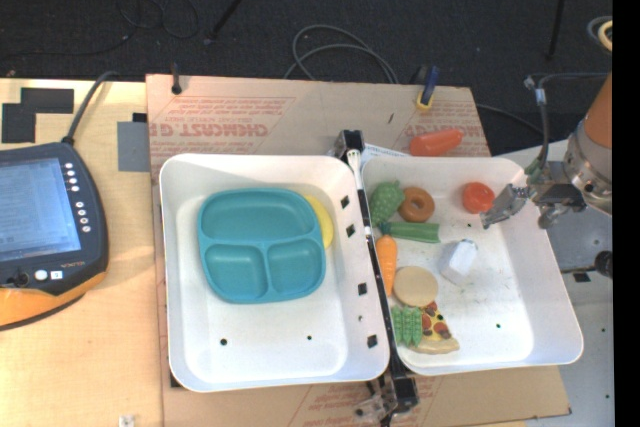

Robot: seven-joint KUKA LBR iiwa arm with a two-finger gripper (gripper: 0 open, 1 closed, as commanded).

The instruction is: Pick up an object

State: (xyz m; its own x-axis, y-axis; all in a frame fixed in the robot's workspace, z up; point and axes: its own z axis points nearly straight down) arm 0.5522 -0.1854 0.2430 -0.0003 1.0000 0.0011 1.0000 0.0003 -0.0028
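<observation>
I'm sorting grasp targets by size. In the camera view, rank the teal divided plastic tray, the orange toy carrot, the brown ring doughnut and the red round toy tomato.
Largest to smallest:
1. Teal divided plastic tray
2. Orange toy carrot
3. Brown ring doughnut and red round toy tomato: these look alike, so no ranking.

Teal tray (263,244); white bins (190,315)

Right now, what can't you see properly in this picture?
- Yellow plate: the teal tray lies on top and covers most of it, camera view.
- Arm: cut off by the right side of the view.
- Gripper: too small and blurry to tell much.
- Screen text on the tablet: too tiny to read.
</observation>
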